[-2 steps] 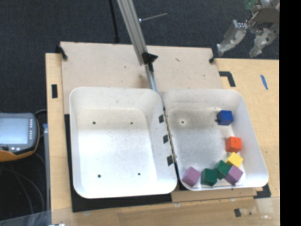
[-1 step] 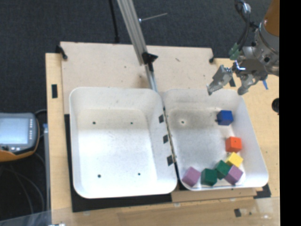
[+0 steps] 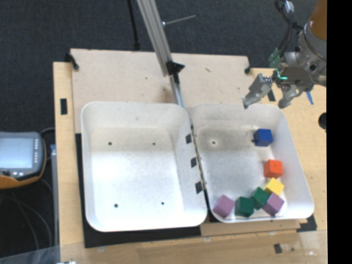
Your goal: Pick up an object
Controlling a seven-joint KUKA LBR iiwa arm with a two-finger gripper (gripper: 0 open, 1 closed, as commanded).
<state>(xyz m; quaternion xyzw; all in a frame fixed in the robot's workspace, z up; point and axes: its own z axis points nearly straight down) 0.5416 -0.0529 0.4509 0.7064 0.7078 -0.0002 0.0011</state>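
Camera view: the gripper (image 3: pixel 270 97) hangs above the far rim of the right bin (image 3: pixel 294 147), fingers spread wide, nothing between them. Inside that bin lie a blue cube (image 3: pixel 263 137), an orange cube (image 3: pixel 273 168), a yellow cube (image 3: pixel 275 186), two green cubes (image 3: pixel 245 205) and two purple cubes (image 3: pixel 223 205), clustered toward the near right corner

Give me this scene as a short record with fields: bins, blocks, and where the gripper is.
left bin: white, no blocks
right bin: white, holds all blocks
blue block: alone, near far right wall
orange block: right side
yellow block: beside orange
near-edge cluster: two purple, two green
gripper: open, above right bin's far rim, holding nothing
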